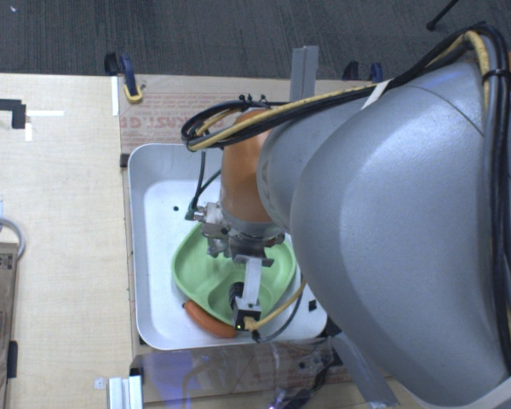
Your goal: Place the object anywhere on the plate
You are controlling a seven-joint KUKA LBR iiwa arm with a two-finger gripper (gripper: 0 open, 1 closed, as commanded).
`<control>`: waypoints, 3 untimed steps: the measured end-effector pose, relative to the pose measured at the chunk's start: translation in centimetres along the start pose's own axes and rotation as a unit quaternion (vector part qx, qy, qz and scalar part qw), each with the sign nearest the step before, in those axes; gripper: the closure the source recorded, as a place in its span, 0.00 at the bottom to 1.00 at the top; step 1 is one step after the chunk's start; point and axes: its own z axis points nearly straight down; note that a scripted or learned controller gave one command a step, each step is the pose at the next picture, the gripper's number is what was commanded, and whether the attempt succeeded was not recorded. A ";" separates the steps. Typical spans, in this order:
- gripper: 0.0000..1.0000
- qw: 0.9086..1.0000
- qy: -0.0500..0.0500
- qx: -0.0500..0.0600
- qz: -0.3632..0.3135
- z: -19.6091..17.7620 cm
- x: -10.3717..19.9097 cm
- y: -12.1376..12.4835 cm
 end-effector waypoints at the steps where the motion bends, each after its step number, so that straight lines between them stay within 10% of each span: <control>1: 1.00 1.000 -0.005 0.009 0.026 -8.8 4.6 4.9; 2: 1.00 0.993 -0.006 0.009 0.113 -32.9 3.0 1.0; 3: 1.00 0.998 -0.006 0.010 0.068 -17.9 2.8 -4.3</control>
